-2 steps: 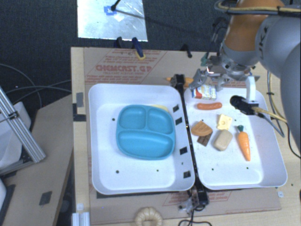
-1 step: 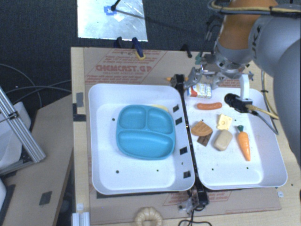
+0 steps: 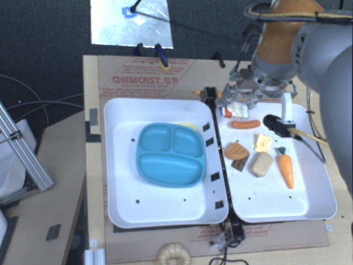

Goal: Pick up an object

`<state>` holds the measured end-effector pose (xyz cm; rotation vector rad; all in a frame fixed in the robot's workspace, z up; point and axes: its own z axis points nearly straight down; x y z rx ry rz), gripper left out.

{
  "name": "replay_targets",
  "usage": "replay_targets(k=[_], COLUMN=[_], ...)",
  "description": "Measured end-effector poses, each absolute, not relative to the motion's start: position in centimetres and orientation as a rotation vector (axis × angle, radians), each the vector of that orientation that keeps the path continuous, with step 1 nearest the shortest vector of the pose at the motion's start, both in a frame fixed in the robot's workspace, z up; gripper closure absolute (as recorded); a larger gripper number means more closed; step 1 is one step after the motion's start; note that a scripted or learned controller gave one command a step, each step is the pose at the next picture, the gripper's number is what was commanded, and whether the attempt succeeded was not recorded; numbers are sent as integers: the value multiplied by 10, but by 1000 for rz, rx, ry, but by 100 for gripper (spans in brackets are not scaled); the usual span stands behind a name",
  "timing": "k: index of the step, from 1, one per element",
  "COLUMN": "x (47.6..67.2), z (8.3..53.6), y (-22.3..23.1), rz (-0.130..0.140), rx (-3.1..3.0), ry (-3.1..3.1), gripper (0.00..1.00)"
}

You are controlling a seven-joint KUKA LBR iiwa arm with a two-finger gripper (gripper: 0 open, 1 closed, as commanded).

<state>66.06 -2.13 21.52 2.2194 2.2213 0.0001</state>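
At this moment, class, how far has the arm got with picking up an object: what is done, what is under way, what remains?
Done: the grey arm has reached into the right white bin. Under way: its gripper sits low at the bin's back edge, over a small red-and-white packet. Left: nothing is visibly lifted; the sausage, orange toy carrot and beige block lie on the bin floor.

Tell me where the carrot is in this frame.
The carrot lies in the right bin, toward its right side, its green top pointing away from the camera. Its nearest neighbours are the beige block to its left and the cheese wedge up-left.
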Motion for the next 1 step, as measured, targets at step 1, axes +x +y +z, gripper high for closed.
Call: replay_targets(k=[1], x=[653], z=[220], y=[-27], rz=[1], rx=[2221], ry=[2221], gripper=[100])
